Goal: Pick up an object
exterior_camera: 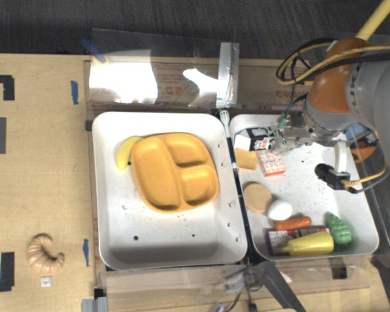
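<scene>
Overhead slanted view of a tan bench point(32, 194) carrying two shallow white bins side by side. The left bin point(110, 226), in the centre of the frame, holds an orange divided tray point(172, 171) with three compartments, lying slightly turned; a yellow banana point(123, 151) rests against the tray's upper-left edge, partly tucked under it.

The right bin point(364, 229), in the right half of the frame, holds a scatter of small objects. Near its upper-left corner lie a black-and-white packet point(253, 136), a tan block point(245, 159) just below it, and a red-and-white carton point(271, 164) to the right of the block. Lower down sit a round tan cookie-like disc point(257, 195) and a white egg point(279, 210) touching its lower-right edge. Along the bin's lower edge lie an orange carrot point(292, 223), a yellow bottle-shaped object point(310, 242) on a dark box point(276, 239), and a green knobbly object point(339, 231).

The grey arm point(377, 90), with its orange band point(328, 90), enters from the upper right. Its pincer point(289, 138) is low over the upper part of the right bin, just above and to the right of the red-and-white carton; whether its fingers are apart or together cannot be told.

Outside the bins, at the lower left of the frame, a tan croissant-shaped object point(45, 252) lies on the bench.
</scene>
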`<state>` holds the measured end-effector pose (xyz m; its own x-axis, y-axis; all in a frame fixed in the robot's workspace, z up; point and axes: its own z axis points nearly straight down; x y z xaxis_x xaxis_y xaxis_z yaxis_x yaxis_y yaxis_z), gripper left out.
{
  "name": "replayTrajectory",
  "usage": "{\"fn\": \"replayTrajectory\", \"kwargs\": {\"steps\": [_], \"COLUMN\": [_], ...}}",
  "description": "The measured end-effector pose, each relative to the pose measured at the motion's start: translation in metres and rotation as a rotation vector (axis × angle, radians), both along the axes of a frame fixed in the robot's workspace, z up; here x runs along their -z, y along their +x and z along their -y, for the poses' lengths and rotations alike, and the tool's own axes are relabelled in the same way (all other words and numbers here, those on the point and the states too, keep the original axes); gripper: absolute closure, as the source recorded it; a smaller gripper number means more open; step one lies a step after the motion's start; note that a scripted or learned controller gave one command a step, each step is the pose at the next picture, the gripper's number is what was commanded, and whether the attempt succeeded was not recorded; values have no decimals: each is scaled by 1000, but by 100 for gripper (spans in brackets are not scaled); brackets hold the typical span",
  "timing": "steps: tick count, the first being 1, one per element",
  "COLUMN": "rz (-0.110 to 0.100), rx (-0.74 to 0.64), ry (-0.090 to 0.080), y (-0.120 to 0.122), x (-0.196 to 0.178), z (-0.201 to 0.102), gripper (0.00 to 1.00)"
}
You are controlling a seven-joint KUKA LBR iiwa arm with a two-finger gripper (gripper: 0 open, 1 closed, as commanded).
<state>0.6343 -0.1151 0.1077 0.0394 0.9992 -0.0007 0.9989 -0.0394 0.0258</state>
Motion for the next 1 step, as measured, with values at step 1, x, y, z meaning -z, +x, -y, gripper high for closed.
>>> {"fn": "replayTrajectory", "kwargs": {"steps": [1], "rz": [-2], "rx": [0], "ry": [0], "y": [-1], "x": [1], "z": [0], "gripper": [0]}}
